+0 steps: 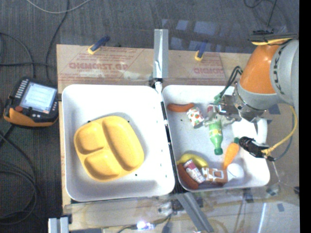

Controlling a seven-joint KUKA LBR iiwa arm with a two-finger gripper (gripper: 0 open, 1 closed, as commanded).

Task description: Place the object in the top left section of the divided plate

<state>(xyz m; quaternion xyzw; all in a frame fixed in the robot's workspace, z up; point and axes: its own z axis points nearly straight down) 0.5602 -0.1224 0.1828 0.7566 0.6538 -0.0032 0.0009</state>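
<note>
Tool [219, 111] over green bottle [216, 136]; divided plate [109, 147] in left bin [73, 178]

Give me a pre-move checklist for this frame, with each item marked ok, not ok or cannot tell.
1. Yellow divided plate sits in the left bin: ok.
2. Top left section of the plate has nothing in it: ok.
3. Gripper is over the right bin, above the green bottle: ok.
4. Object held between the fingers: cannot tell, the wrist hides them.
5. Neighbours near the bottle, the carrot and a small red and white item, could get knocked: not ok.
6. Path leftward across the bins' divider looks unobstructed: ok.
</note>
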